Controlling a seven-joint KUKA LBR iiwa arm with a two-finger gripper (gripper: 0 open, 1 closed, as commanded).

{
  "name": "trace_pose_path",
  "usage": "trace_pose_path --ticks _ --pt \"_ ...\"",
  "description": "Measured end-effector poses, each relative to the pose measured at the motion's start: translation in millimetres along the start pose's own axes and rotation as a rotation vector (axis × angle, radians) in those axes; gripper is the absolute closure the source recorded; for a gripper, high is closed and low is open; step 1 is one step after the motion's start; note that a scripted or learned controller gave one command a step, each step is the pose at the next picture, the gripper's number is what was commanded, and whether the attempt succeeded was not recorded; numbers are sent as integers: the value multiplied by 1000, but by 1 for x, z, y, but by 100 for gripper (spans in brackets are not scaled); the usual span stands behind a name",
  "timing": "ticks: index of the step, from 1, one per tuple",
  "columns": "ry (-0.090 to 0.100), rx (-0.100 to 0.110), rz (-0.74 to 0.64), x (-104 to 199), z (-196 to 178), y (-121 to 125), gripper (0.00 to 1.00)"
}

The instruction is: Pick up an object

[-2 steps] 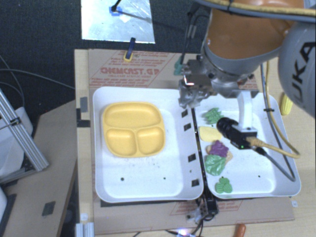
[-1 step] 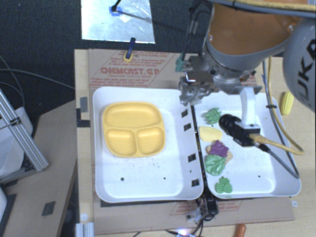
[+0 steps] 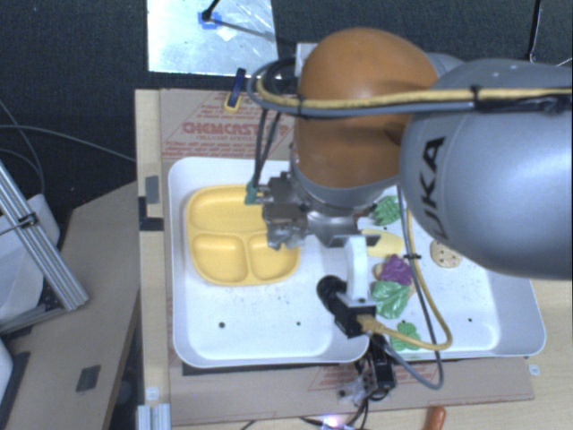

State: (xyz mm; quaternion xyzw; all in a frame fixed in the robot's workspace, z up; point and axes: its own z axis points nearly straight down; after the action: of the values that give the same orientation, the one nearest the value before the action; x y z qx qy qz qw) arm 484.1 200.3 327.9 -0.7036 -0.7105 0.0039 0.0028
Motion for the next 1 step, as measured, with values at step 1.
trace_pose_path --ticks 1 --pt "5 -13 2 37 -36 2 100"
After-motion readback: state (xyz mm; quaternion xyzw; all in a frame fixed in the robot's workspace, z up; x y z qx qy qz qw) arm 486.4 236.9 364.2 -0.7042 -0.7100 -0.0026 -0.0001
